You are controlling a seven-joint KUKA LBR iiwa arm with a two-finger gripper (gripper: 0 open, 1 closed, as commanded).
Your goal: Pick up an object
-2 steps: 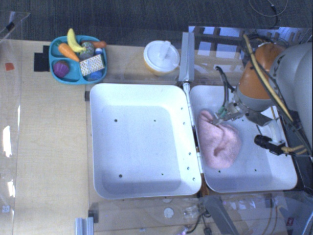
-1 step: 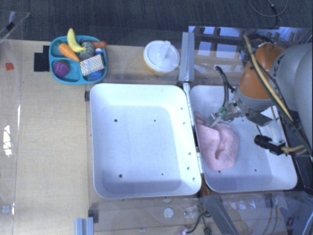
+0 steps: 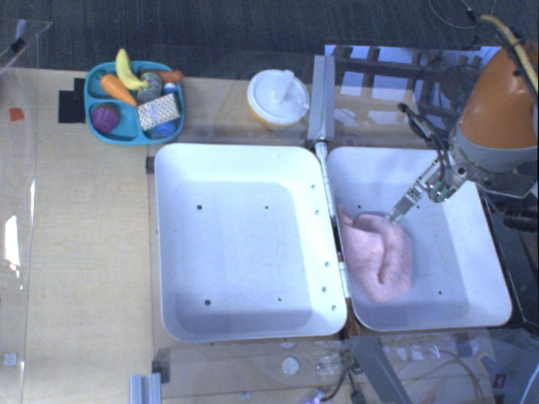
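Down in right bin [image 3: 480,225], end effector [image 3: 396,215] touching pink cloth [image 3: 383,255]

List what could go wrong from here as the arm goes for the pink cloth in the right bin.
1. The gripper sits at the upper edge of the pink cloth, so it may pinch only a thin fold that could slip free.
2. The cloth lies against the right bin wall next to the left bin; a lift might drag it over the divide.
3. Soft, bunched fabric could shift on contact, leaving nothing to grasp.
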